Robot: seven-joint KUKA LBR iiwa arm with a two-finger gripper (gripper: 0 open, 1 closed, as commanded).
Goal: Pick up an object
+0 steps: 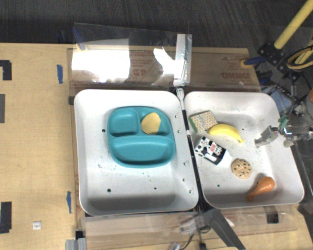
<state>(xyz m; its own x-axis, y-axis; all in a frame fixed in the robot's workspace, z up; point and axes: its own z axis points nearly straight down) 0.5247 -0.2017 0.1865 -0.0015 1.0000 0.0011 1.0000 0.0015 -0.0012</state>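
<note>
The right bin [281, 189] is crowded: banana [226, 133], cookie [241, 168], and what seems a pear [262, 186] leave narrow gaps.

The arm [302, 129] is cut off by the right edge.

Looks like a robotics lab bench, not anybody's kitchen. Two white bins [88, 191] sit on taped-down cardboard [31, 139] with black and blue tape marks [59, 73], a clear plastic sheet [130, 56] stands behind (very DIY), and loose cables [302, 56] pile up over dark carpet [146, 4].
</note>
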